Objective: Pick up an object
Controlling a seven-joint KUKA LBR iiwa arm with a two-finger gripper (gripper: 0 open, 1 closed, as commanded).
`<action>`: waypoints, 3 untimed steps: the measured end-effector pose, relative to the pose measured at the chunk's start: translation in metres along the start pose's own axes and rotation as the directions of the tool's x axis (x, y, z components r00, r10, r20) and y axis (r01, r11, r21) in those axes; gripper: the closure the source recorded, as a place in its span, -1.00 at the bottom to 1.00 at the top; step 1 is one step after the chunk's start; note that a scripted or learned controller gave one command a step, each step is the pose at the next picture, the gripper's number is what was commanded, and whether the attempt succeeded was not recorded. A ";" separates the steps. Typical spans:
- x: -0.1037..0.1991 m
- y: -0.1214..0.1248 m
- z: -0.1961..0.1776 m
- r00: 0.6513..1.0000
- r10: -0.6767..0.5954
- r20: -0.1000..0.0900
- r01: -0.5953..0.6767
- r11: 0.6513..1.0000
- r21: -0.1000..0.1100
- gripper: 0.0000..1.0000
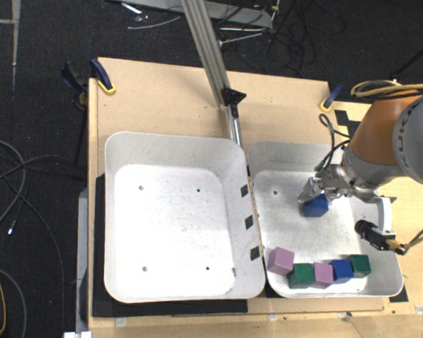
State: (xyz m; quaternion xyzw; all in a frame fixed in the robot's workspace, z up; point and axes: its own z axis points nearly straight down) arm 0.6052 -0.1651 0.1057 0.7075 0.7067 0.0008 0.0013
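- Bench (165,105): I log a tan board carrying both bins, with clamps at its far corners.
- Left bin (117,195): a shallow white tray toward 9 o'clock of the scene; I note only speckles and small dots on its floor.
- Right bin (282,176): a shallow white tray toward 3 o'clock, touching the left bin along their shared wall. All the blocks sit here.
- Arm (392,133): grey with an orange band, reaching in from 3 o'clock, wrist tipped down over the right bin's centre.
- Gripper (317,195): I read the claw as clamped on the blue block, the block showing between and just below the fingertips; whether it is clear of the floor I cannot tell.
- Blue block (314,206): the task's thing, near the middle of the right bin, at 12 o'clock from the row of blocks. I judge it light, rigid and smooth-faced, so best pinched across two opposite flat sides, squarely, not on the corners, or it may twist out.
- Row of blocks along the bin's 6 o'clock wall, touching or nearly so: pink block (281,260), green block (301,275), second pink block (324,273), second blue block (342,268), second green block (361,264).
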 end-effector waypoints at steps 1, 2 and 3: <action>0.069 0.049 -0.112 1.000 -0.009 -0.001 0.009 1.000 -0.008 1.00; 0.134 0.052 -0.088 1.000 -0.010 -0.003 0.010 1.000 0.006 1.00; 0.194 0.012 -0.089 1.000 -0.009 -0.003 0.010 1.000 0.008 1.00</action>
